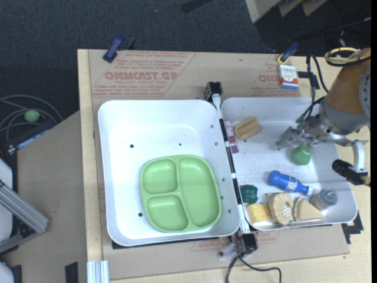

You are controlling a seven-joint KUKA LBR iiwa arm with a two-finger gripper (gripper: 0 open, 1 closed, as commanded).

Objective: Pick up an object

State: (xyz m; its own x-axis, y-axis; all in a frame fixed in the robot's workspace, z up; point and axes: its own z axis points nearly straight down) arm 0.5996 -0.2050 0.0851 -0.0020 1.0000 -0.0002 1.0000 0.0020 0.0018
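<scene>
While nothing is lifted yet, near edge first: right bin has a clutter row along its front wall: yellow block, round tan ridged piece, tan slice-like piece, small grey-capped item. Just behind them a dark green lump near the divider and a blue bottle lying on its side. Left bin carries a green divided tray toward its front. Mid-depth, right bin: green ball-like object, likely target, sitting right under the gripper. Fingers look spread fairly wide, straddling above the green object, tips near or touching its top; not clearly around it, no hold visible. Further back: tan block near the divider, well apart from the gripper. Far: small carton on the bench behind the bin.

Risks, judged: round green object could roll or squirt out as fingers close, especially if closing starts too high. Off-centre descent would nudge it toward the blue bottle. Closing on air is quite possible.
</scene>
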